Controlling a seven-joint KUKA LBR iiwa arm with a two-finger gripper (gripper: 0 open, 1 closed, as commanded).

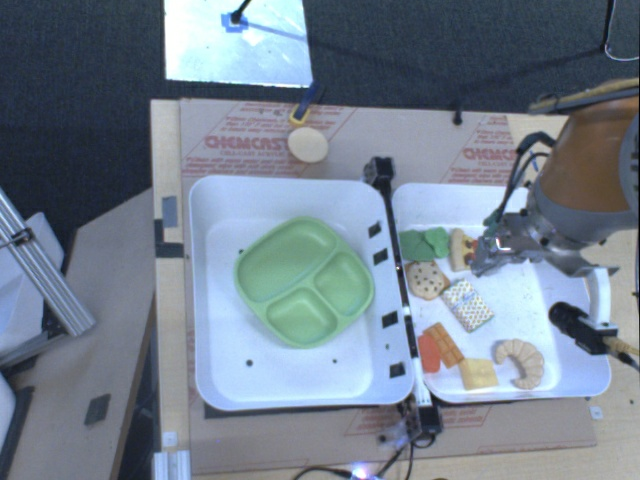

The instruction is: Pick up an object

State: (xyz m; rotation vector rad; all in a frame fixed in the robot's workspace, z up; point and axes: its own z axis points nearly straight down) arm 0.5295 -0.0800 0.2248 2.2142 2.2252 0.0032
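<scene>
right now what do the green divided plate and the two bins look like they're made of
Green divided plate: probably moulded plastic, with an even pale colour, soft sheen and rounded compartment ridges. Left bin and right bin: likely thin formed white plastic, smooth with rounded corners and a slight gloss; it could be coated metal.

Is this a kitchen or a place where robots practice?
Probably a robot practice lab. A robot arm reaches over two white bins on a workbench. One holds a green divided plate; the other holds pretend food, like a croissant and a cookie.

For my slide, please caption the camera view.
Gripper hovers over toy foods in the right bin; green plate in the left bin.
</scene>
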